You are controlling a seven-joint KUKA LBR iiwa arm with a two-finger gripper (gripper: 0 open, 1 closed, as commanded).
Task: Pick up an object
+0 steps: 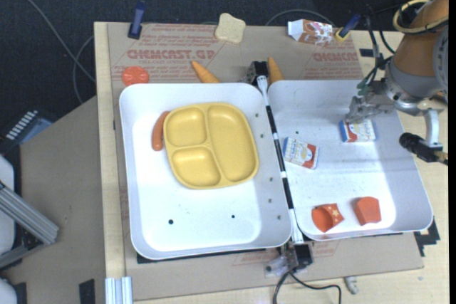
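Tool (pixel 362 110) just above small milk carton (pixel 358 130) in right bin (pixel 399 174), finger spread impossible to tell.

Yellow tray (pixel 211 144) crowds left bin (pixel 142 210); its front lies open.

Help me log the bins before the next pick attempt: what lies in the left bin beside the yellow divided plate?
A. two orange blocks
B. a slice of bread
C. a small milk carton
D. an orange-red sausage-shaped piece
D: an orange-red sausage-shaped piece lies against the left edge of the yellow divided plate in the left bin.
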